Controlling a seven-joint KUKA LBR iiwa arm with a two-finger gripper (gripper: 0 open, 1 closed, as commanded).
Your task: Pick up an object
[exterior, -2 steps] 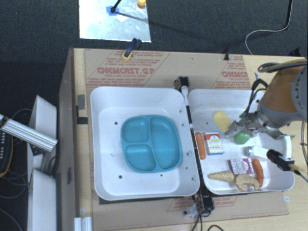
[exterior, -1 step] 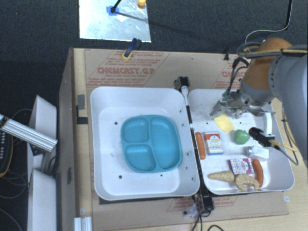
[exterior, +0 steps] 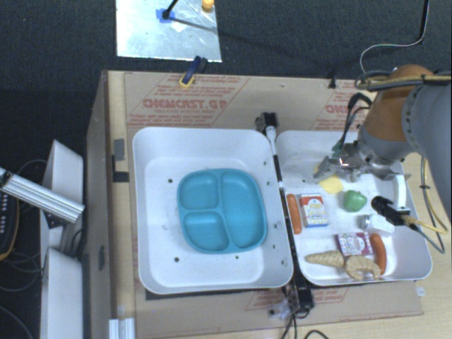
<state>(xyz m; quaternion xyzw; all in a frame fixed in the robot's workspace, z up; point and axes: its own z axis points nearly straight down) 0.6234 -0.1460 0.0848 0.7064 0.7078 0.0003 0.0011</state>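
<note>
Camera view: arm (exterior: 413, 115) reaches in from the right, wrist bent down over the right bin (exterior: 424, 260). Its end effector (exterior: 340, 164) hovers just above the yellow object (exterior: 330, 185) (finger state: cannot tell).

Robotics lab: arm (exterior: 406, 111), bins (exterior: 212, 143), cables (exterior: 424, 13).

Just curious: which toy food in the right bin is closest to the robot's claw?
The yellow piece, right under the gripper. The green one lies a little farther, the sausages farther still.
</note>
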